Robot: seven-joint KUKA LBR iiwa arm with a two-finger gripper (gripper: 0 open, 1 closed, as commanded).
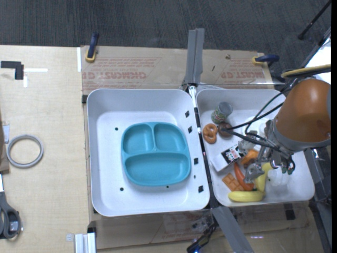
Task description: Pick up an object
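The arm is reaching into the right bin (295, 191), its gripper (256, 168) hovering low over a heap of toy food: a banana (245, 196), a carrot (241, 176), a pretzel (209, 133) and a small can (222, 111). Whether it is gripping anything, I cannot tell. The banana, lying at the near wall, is looking light, stiff and smooth; taking it across its middle seems safest, lest it slip.

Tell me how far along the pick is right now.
Nothing looks lifted yet: the yellow plastic banana, orange pretzel-shaped toy and small grey can all lie in the right white bin. In hand: the tool is low among the toys near the banana. Left: getting a visible grasp and raising it. The compartmented blue plastic tray sits in the left bin.
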